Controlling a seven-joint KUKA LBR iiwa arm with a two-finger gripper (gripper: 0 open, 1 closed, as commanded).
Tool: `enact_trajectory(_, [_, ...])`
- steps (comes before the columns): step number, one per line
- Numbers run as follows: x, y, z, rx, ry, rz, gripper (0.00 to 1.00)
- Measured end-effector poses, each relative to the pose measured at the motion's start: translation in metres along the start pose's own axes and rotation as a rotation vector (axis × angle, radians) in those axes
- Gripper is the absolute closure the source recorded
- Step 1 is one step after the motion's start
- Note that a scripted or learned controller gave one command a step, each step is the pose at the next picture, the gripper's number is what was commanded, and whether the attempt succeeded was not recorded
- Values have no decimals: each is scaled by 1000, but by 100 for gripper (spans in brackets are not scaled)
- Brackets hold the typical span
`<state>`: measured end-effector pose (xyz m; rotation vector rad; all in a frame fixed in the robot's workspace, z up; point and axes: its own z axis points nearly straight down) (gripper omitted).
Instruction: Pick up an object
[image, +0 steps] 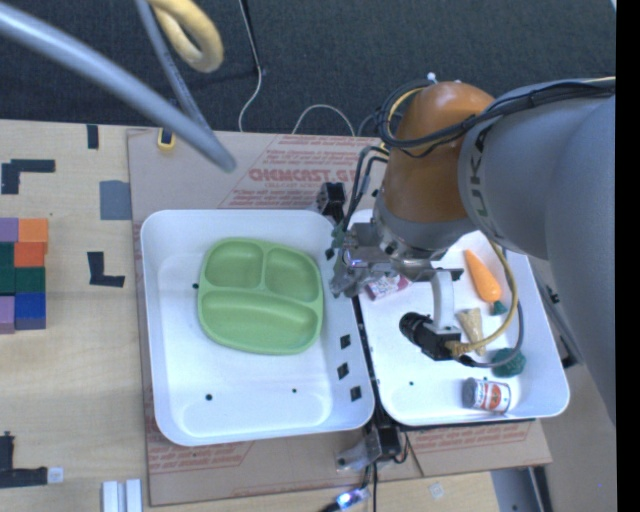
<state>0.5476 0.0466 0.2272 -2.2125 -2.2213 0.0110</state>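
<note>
The gripper (350, 268) hangs low over the left edge of the right bin (440, 408), close to the wall between the two bins. A small pink and white item (384, 287) lies just right of the gripper, partly hidden under the wrist. An orange carrot (483, 275) lies at the right bin's upper right. A red and white can (488, 394) lies on its side near the front right corner. Between them are a beige piece (470, 322) and a small teal piece (508, 362). I see nothing held by the gripper.
The left bin (175, 400) holds a green divided plate (262, 296) in its upper half. The grey arm with its orange band (440, 150) covers the back of the right bin. Coloured blocks (24, 275) sit on the bench at far left.
</note>
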Motion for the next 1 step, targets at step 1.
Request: enact_trajectory(1, [46,-43,1,0,0,-1,100])
